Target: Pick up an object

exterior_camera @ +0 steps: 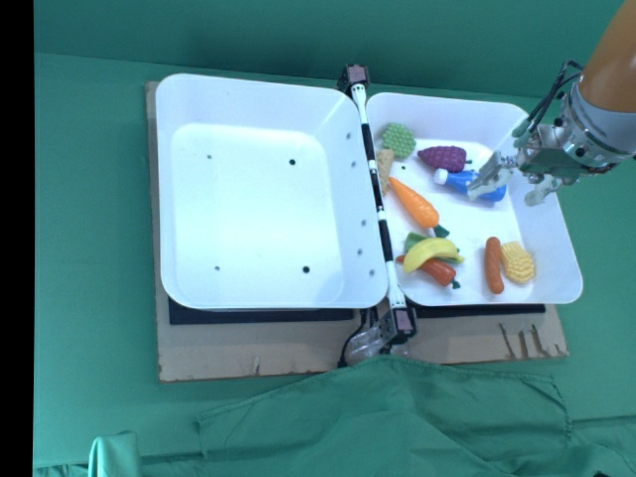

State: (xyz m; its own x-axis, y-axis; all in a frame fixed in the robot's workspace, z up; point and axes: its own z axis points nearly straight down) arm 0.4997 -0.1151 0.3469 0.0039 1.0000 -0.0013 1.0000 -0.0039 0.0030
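I looked down at a slant on a green bench (89, 217) that bore two shallow white bins side by side on one sheet of brown cardboard (248, 358). The left bin (189, 102) showed four small dark dots on its floor. The right bin (556, 276) held the toys, and I counted eight of them. At the top left lay one green broccoli head (398, 139), and beside it one purple bunch of grapes (443, 156). One pale cone-shaped piece (384, 167) lay against the divider between the bins. Below it one orange carrot (413, 203) lay on a slant. Further down, one yellow banana (431, 253) rested across one red chilli pepper (438, 271). Near the bottom right, one orange sausage (494, 264) lay upright in the picture, just beside one yellow corn piece (518, 262).

One blue bottle with a white cap (457, 179) lay near the middle of the right bin, below the grapes. My gripper (491, 189) reached in from the right, with my grey arm and its orange band (611, 68) above it. My fingers were down at the bottle's right end, touching or overlapping it, but I could not tell whether my jaws were apart, together, or clamped on it. A fold of green cloth (397, 425) lay along the front.
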